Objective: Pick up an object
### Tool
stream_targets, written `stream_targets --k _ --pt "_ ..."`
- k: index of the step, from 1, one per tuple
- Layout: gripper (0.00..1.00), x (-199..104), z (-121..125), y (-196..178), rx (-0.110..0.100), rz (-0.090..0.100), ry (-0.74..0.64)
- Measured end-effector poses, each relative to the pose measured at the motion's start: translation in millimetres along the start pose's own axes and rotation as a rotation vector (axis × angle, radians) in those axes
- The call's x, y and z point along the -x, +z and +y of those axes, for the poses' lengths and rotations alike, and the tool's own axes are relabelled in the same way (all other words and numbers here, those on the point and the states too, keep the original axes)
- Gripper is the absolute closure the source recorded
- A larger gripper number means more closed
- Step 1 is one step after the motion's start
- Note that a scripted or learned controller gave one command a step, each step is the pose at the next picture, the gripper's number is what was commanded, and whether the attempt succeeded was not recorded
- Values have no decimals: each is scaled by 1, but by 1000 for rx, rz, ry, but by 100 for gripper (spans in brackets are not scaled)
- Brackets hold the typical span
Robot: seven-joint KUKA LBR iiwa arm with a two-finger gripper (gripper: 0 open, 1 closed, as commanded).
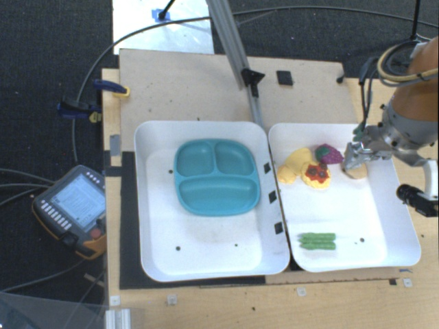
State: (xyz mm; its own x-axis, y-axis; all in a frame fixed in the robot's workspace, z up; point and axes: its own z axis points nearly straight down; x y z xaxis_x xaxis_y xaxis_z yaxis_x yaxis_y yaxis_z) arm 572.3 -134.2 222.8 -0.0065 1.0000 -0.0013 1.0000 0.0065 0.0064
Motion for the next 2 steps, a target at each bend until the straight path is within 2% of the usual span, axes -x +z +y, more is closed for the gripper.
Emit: stream_targets --k 1,2 --pt "100 0 1 -2 -4 1 1" --pt "100 -56 -4 -9 -5 3 -3"
